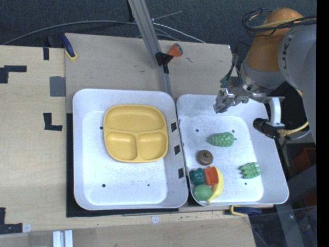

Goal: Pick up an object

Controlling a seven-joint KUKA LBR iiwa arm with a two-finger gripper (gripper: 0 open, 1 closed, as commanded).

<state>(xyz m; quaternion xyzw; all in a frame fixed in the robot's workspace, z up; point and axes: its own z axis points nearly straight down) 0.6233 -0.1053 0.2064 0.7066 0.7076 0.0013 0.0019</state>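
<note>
The arm (277, 45) bends in from the right, its orange band high above the wrist, and the jaws (222, 106) hang over the far edge of the right bin (272, 189), nothing between them; whether they are released or clenched I cannot tell. In that bin lie a green bumpy fruit (222, 139), a brown round piece (205, 157), a small green cluster (249, 170), and a near-left heap with a yellow banana (219, 186); the left bin (85, 153) holds a yellow divided tray (135, 132).

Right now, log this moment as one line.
hand above right bin far edge | holding nothing visible | toys in right bin | yellow tray in left bin
</note>
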